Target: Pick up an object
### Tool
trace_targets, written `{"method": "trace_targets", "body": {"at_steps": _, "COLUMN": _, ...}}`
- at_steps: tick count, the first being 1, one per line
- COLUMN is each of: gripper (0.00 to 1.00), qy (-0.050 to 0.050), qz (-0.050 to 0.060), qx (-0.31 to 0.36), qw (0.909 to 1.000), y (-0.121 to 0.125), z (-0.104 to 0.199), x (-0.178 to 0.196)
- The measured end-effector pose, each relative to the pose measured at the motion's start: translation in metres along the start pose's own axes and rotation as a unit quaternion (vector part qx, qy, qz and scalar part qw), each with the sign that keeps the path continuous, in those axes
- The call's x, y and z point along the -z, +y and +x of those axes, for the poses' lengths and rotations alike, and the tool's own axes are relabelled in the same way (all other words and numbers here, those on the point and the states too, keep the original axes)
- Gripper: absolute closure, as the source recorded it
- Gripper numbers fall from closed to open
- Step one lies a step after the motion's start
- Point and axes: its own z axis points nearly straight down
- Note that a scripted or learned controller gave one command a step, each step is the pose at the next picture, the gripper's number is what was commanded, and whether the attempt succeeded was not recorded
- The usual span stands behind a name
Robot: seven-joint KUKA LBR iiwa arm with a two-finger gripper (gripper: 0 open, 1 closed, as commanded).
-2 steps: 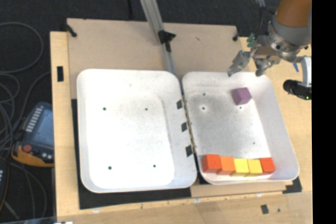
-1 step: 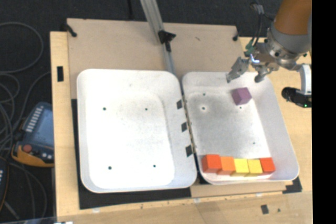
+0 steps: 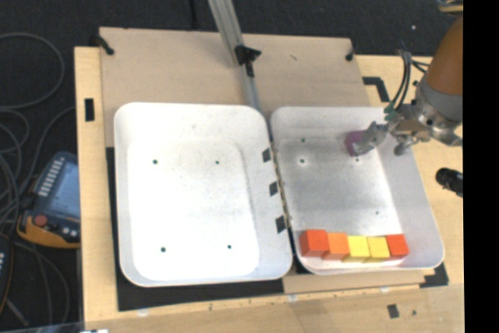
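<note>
The arm reaches in from the right over the right bin (image 3: 405, 191), its gripper (image 3: 380, 133) low near the far right corner, right beside a small purple object (image 3: 357, 141) lying on the bin floor. I cannot tell whether the fingers are spread or closed. Along the near wall of that bin sits a row of blocks (image 3: 355, 245), orange through yellow and back to orange, well apart from the gripper. The left bin (image 3: 187, 191) lies just beside it. A slanted metal rail (image 3: 222, 8) rises behind the bins on the surface (image 3: 312, 62)
</note>
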Motion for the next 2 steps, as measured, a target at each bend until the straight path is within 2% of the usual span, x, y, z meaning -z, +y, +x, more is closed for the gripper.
{"method": "trace_targets", "body": {"at_steps": 1, "gripper": 0.00, "qy": 0.000, "qz": -0.004, "qx": 0.002, "qw": 1.0000, "y": 0.0613, "z": -0.0105, "x": -0.0733}}
{"method": "trace_targets", "body": {"at_steps": 2, "gripper": 0.00, "qy": 0.000, "qz": -0.003, "qx": 0.003, "qw": 1.0000, "y": 0.0613, "z": -0.0102, "x": -0.0757}}
